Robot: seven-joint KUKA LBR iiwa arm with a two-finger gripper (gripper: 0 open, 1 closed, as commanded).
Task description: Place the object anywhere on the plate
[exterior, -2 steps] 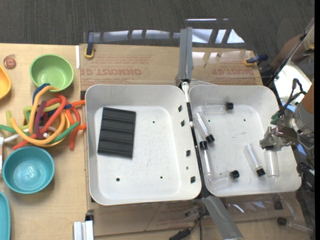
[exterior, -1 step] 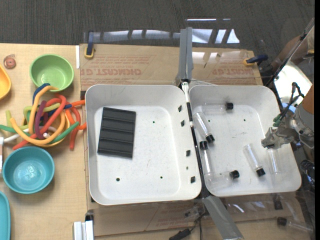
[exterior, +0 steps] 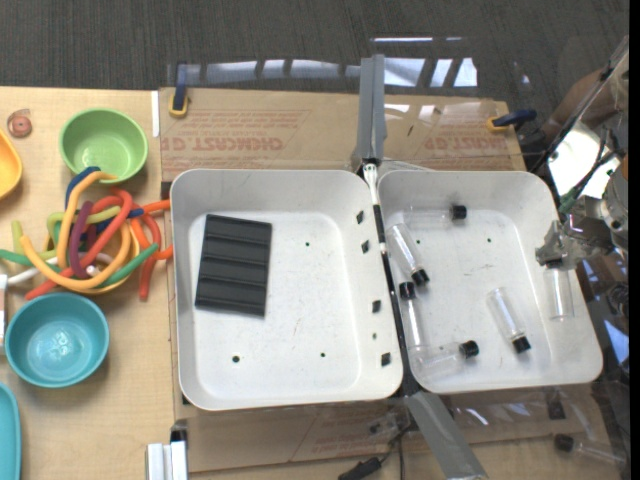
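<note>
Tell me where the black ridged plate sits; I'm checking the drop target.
The black ridged plate lies flat in the left part of the left bin, near its left wall, with the green bowl beyond the bin's upper-left corner.

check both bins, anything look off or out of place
Nothing is spilled or broken. The clear tubes lie scattered at different angles in the right bin, one near the tool at its right edge. The black ridged plate sits slightly tilted in the left bin with nothing on it.
</note>
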